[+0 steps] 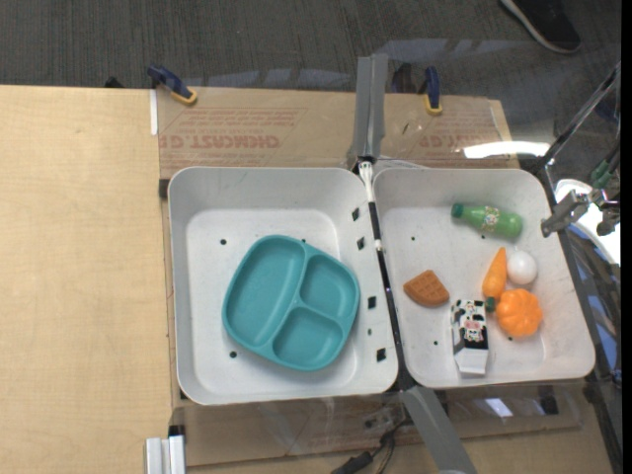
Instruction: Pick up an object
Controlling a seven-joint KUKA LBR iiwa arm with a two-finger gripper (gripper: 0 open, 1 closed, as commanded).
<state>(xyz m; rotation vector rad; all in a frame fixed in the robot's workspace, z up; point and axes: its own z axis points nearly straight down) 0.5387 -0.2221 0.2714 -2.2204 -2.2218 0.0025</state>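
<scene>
The right bin [415, 368] holds several toy foods. A green bottle [486, 220] lies near its far side. An orange carrot [495, 273] lies against a white egg [520, 268], with an orange pumpkin [518, 313] just in front of them. A brown slice of bread [427, 288] lies toward the bin's left, and a small cow-print milk carton [471, 337] lies near the front. My gripper [561, 217] shows partly at the right edge, over the bin's right rim and apart from all the objects. It holds nothing that I can see.
The left bin [193, 265] holds a teal divided plate [291, 302]. A metal divider [369, 117] runs between the bins at the back. Cardboard [257, 136] lies behind the bins, held by clamps. A wooden surface [79, 265] lies to the left.
</scene>
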